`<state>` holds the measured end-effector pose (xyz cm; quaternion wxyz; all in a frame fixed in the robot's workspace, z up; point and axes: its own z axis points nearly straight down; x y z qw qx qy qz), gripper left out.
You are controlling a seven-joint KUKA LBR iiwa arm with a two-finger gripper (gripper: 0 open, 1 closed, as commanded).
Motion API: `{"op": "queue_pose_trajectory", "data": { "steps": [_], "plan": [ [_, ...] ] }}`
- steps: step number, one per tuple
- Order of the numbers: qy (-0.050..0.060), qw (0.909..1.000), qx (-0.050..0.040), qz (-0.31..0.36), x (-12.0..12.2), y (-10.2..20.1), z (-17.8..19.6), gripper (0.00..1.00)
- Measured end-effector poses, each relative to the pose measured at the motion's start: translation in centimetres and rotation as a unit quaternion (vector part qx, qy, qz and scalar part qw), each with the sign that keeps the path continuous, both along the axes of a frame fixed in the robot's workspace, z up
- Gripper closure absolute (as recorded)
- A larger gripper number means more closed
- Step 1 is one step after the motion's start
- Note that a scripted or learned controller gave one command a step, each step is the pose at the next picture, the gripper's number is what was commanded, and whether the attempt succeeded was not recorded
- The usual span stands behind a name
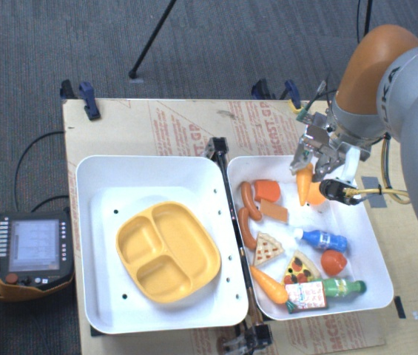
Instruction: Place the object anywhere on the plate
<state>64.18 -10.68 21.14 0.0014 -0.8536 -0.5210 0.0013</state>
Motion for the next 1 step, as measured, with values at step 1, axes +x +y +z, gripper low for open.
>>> {"op": "queue_pose_trajectory", "data": {
  "steps": [1],
  "plan": [
    [-0.001,0.9920,0.0004,0.126,0.18,7.47,-2.42,1.00]
  ]
}}
